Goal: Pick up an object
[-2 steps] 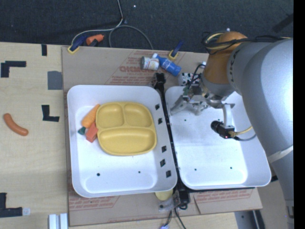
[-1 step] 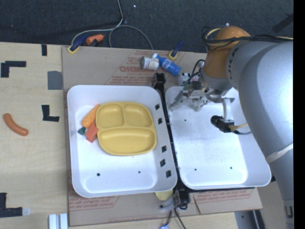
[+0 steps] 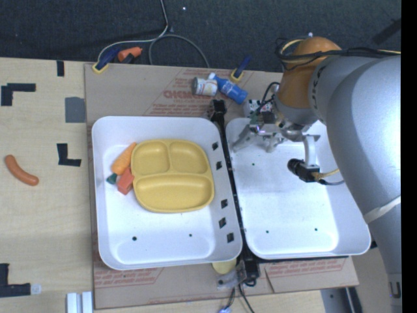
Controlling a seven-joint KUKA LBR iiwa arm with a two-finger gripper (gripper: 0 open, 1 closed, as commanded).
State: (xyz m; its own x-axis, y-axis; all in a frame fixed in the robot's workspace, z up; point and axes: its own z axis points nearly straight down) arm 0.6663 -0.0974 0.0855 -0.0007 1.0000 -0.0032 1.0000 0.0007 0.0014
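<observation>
A yellow divided plate (image 3: pixel 172 175) lies in the left bin (image 3: pixel 156 250). Against its left edge rest an orange carrot-like toy (image 3: pixel 122 159) and a small red piece (image 3: pixel 125 184). My gripper (image 3: pixel 259 134) hangs low over the far left corner of the right bin (image 3: pixel 306 237), close to the wall between the two bins. I see nothing held in it. The grey arm with its orange band (image 3: pixel 301 77) reaches in from the right and covers that bin's far right part.
A blue and white bottle (image 3: pixel 221 87) lies on the cardboard behind the bins. An orange sausage toy (image 3: pixel 21 170) sits on the bench far left. Clamps (image 3: pixel 117 56) and a cable lie at the back. A yellow thing (image 3: pixel 223 266) peeks out below the bins.
</observation>
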